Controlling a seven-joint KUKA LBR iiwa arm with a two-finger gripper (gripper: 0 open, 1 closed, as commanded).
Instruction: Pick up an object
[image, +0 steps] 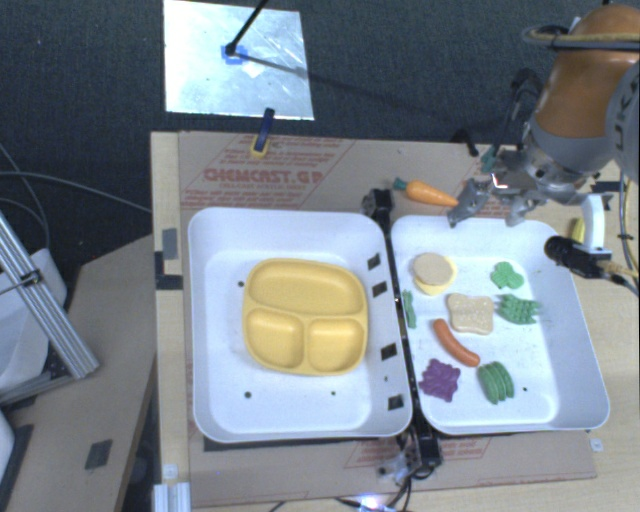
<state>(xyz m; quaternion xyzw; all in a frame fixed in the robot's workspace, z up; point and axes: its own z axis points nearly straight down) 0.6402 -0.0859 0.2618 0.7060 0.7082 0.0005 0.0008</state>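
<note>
Fingers (493, 205) state unclear, above right bin's (575, 400) rim; cardboard (262, 175) reads "CHEMCAST".

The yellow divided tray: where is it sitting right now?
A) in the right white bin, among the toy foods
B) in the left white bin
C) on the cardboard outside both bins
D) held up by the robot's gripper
B. The yellow divided tray lies flat on the floor of the left white bin, while the toy foods, such as the purple grapes, lie in the right white bin.
</note>
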